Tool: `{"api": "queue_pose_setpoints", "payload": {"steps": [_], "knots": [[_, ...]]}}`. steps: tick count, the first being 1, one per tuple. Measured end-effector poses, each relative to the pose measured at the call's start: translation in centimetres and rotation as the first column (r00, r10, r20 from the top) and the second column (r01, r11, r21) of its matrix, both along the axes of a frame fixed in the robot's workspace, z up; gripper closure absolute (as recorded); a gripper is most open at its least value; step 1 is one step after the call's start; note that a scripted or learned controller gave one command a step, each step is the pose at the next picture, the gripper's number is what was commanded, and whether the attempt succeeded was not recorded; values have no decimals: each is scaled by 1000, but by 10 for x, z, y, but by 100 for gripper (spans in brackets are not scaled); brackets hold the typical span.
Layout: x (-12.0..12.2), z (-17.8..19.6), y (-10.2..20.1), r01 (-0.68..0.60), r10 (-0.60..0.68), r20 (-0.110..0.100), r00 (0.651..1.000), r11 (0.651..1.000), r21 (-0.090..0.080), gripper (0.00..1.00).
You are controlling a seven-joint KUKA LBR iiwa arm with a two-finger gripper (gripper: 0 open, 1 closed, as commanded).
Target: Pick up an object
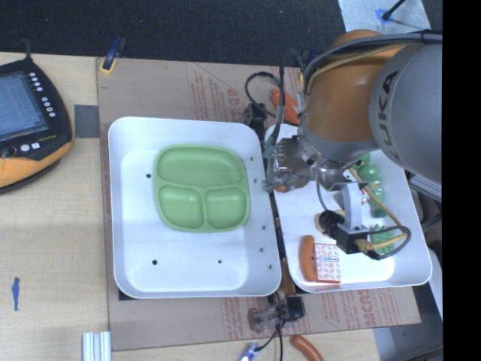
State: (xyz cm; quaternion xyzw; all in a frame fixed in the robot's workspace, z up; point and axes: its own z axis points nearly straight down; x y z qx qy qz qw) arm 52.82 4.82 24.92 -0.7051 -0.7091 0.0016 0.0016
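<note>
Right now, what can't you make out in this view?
- Hand: hidden under the arm over the right bin; open or shut unknown.
- Bin's far half: covered by the arm.
- Green items: partly hidden, too small to identify.
- Pendant: cut off by the left edge.

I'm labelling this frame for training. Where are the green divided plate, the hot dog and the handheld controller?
green divided plate [201, 187]: camera view, central ridge.
hot dog [307, 253]: camera view, middle of its length.
handheld controller [21, 111]: camera view, its screen.
</note>
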Motion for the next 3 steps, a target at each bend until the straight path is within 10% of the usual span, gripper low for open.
{"api": "queue_pose_setpoints", "payload": {"steps": [1, 2, 3], "knots": [[36, -3, -15, 3, -3, 1, 1000, 1000, 0, 100], [-9, -43, 16, -1, 1, 0, 1000, 1000, -2, 100], [-3, -15, -33, 3, -3, 2, 1000, 1000, -1, 100]]}}
